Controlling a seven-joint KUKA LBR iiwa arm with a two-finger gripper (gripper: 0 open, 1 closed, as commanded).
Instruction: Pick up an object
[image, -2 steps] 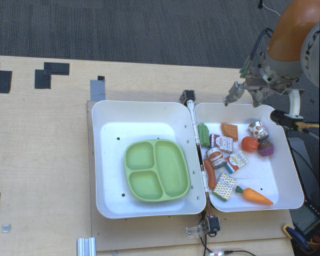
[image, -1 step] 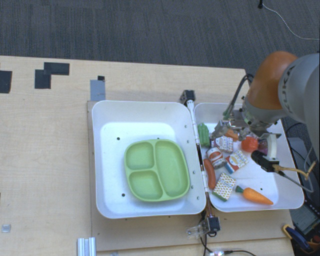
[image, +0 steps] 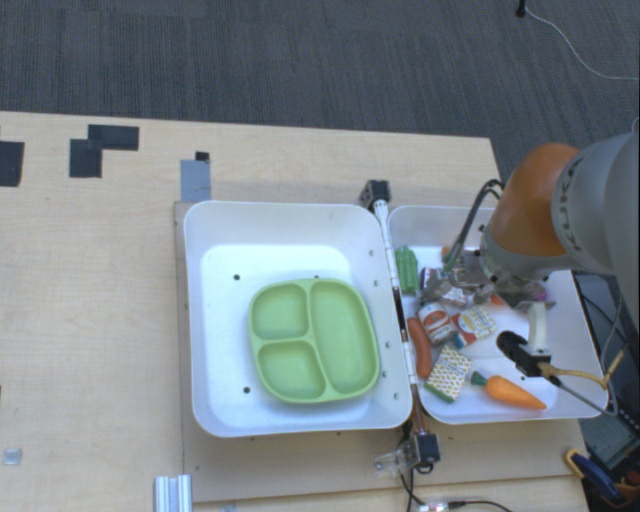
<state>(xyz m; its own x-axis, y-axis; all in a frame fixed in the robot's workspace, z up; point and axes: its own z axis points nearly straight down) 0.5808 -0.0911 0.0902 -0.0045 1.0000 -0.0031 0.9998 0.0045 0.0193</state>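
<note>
Rising closest to the lens, the arm (image: 575, 215) is reaching in over the right bin (image: 440, 215), its smooth grey shell giving way to a glossy, rounded orange band above the wrist. Below that band the gripper (image: 452, 285) is hanging low over the middle of the right bin, just above a jumble of small things. Whether it is spread or pressed together cannot be told, and nothing is showing clearly in its grasp.

Things to pick are lying across the right bin's left half and front. A carrot (image: 515, 392), orange, smooth and tapered, is resting near the front wall. Its long axis is running almost along that wall, the green stub pointing toward the bin's left wall and the tip pointing toward its right front corner. A sausage (image: 419, 347), reddish and rounded, is lying just beside the left wall with its long axis running along it. A flat checked packet (image: 450, 373) is sitting between the sausage and the carrot's stub. A green ridged piece (image: 406, 268) is lying farther back along the same left wall.

Left of the right bin, touching it rim to rim, the left bin (image: 195, 300) is holding a matte green plate (image: 315, 340) with rounded corners and three compartments. Both bins are sitting on a pale wooden bench (image: 100, 300).
</note>
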